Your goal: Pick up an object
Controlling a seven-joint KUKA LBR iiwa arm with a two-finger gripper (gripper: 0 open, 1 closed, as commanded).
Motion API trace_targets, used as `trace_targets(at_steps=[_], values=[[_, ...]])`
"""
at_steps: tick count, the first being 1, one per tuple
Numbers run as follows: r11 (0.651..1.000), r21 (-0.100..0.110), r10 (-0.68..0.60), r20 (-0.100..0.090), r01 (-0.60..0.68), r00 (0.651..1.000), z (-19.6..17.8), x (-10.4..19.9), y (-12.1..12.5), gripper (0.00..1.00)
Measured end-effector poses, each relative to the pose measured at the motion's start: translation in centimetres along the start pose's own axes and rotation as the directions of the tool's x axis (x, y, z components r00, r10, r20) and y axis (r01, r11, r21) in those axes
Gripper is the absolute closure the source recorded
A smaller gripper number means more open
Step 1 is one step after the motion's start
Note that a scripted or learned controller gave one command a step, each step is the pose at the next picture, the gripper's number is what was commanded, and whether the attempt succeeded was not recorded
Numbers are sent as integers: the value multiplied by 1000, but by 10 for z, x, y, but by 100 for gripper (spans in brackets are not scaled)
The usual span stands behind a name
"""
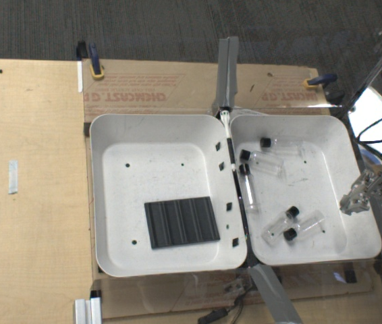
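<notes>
Jaws: state unreadable at my gripper, over right bin's edge. Approach step. Capped clear vials lay left of me, untouched; next, reach over one.

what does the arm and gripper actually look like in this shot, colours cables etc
At the view's right edge, the gripper reads as a pale grey-silver metallic cluster with thin pointed parts, too blurred to make out in detail. Behind it are dark struts and black cables looping past a bright white glare. No markings can be made out.
</notes>
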State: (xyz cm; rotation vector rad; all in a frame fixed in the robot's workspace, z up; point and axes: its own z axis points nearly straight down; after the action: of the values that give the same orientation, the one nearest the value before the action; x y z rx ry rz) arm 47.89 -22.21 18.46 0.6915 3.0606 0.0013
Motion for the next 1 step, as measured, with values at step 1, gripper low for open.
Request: trace_targets(at_steps=[1], values=[[1000, 0, 6, 0, -6, 1000, -28, 21, 81, 100]])
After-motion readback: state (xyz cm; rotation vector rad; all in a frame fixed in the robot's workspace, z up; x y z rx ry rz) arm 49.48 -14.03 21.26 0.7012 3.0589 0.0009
